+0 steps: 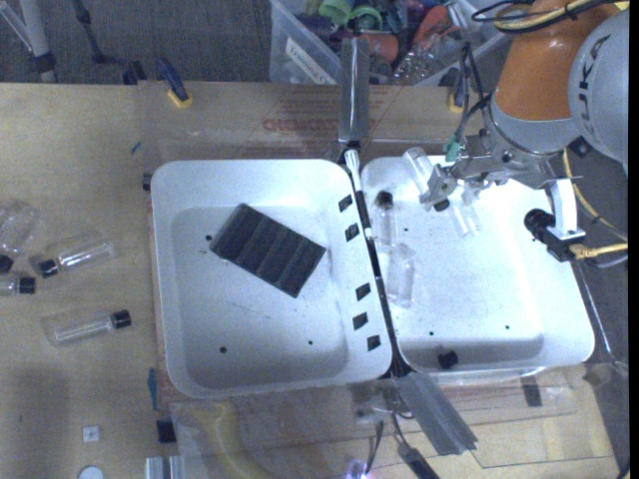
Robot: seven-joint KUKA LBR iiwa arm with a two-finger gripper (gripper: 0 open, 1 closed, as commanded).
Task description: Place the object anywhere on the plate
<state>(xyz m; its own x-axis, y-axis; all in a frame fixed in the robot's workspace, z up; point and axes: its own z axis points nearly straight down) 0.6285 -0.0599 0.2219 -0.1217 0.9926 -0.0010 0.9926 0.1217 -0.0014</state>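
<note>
1. Nearest the camera, a grey metal bracket (431, 417) jutted out below the seam where the two bins met.
2. Just behind it, the right bin (559, 342) held a small black cap (446, 359) close against its front wall.
3. In the same bin a clear vial (399, 267) lay along the left wall, its dark top pointing to the far side. It was hard to make out against the white floor.
4. The left bin (175, 357) held the dark ribbed plate (270, 249), lying flat and askew near the middle. The vial was in the other bin, well apart from the plate.
5. The gripper (442, 190) hung over the far part of the right bin, beyond the vial and not touching it. Whether it was released or clenched could not be told.
6. On the bare bench (70, 128) left of the bins lay several more clear bottles (88, 324) with black caps.
7. Beyond the bench stood a clear tub (300, 18) heaped with coloured toys.
</note>
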